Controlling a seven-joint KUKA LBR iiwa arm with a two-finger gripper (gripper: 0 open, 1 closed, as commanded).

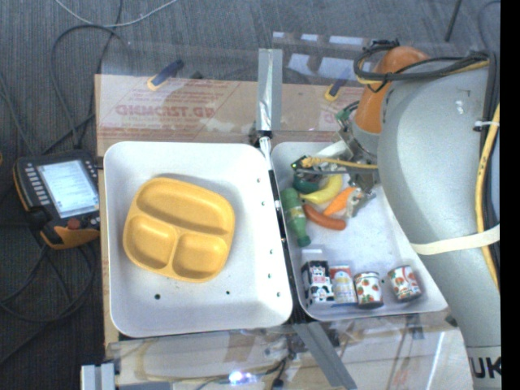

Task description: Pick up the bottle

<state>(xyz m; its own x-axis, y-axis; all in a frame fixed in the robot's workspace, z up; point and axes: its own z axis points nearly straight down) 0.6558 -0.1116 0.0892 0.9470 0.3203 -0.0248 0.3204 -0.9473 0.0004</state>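
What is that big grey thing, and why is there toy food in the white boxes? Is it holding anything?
The big grey thing is a robot arm with an orange band. A camera above the bench looks down on it. Its gripper, a two-finger hand, reaches in from the right over the right bin. That bin holds a green bottle, a toy banana, a toy carrot and four small cans in a row. The left bin holds a yellow tray with three sections. The robot should pick up the bottle, which lies on the bin floor. I cannot tell if the gripper holds anything.
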